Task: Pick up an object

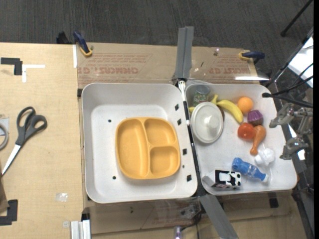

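Note:
The right bin [284,180] holds several objects. There is a white round lid [208,122], a banana [230,109], an orange [244,104], a purple grape bunch [255,117], a red tomato [245,131] and a tan drumstick [257,138]. Nearer the front lie a white lump [264,156], a blue bottle [248,169] and a black-and-white box [228,179]. A glass jar [201,92] stands at the back. My gripper [282,137] hovers at this bin's right rim, open, its two metal fingers apart with nothing between them.
The left bin [94,148] carries a yellow divided plate [148,147]. Scissors [24,128] lie on the wooden bench at far left. Blue clamps [82,43] hold the cardboard behind the bins. Cables and a frame crowd the right edge.

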Tool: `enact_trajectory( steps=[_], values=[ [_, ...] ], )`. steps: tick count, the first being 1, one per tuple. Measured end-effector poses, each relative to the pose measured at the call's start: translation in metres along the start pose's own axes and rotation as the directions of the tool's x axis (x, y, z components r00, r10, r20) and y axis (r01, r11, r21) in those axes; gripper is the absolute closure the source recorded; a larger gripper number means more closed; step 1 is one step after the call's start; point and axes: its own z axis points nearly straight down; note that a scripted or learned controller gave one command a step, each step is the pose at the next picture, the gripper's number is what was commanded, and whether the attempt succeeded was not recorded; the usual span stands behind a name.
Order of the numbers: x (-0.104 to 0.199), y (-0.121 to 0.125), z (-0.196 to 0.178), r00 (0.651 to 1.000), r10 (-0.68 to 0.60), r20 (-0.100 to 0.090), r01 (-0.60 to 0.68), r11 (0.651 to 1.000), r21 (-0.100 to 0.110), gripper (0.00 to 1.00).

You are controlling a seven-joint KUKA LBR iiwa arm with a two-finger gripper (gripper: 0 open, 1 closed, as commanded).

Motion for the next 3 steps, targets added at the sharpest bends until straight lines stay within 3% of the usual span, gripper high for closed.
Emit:
enact_trajectory(
  steps=[1, 2, 3],
  values=[
    [-0.062, -0.012, 0.133, 0.990, 0.142, 0.000, -0.142, 0.990, 0.000, 0.00],
    [-0.111, -0.016, 0.197, 0.971, 0.240, 0.003, -0.240, 0.971, 0.000, 0.00],
    [-0.129, -0.024, 0.195, 0.950, 0.312, 0.006, -0.312, 0.950, 0.000, 0.00]
  ],
)
